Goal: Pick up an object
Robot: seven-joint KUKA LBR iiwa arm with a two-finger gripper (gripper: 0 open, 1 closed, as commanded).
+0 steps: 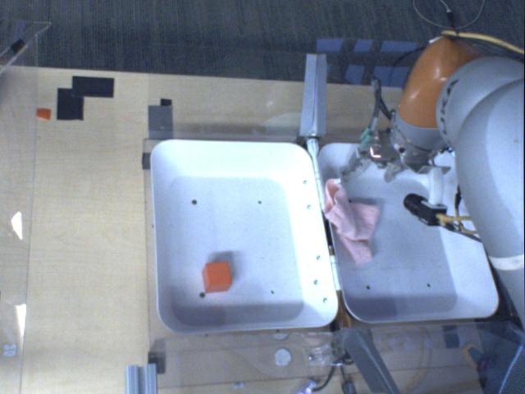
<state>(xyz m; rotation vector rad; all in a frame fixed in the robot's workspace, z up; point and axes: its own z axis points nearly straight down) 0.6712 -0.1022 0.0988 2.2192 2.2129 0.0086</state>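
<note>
While the arm (484,130) reaches in from the right of the camera view, its grey body and orange band (431,80) hang over the far right corner of the right bin (426,302). The gripper (373,156) sits low over the far end of that bin, near the wall it shares with the left bin, and it is small and partly hidden by cables, so whether it is open or closed cannot be told. Nothing is visible in its grasp.

A pink cloth (351,220) lies crumpled in the right bin, pressed against the left wall, with one end climbing the wall and the other trailing toward the middle of the floor. It is just beside the gripper, on the nearer side, and whether the two touch cannot be told. A black part of the arm (422,208) juts out over the bin to the right of the cloth, apart from it.

The left bin (172,187) holds a small orange block (217,277), which rests on the floor toward the near left corner, well apart from the arm. Both bins stand side by side on the pale wooden desk (82,245). On the far left of the desk lie a black stepped mark (82,95) and a tiny orange square (43,114) just beside it. Dark carpet (205,15) runs beyond the desk's far edge.
</note>
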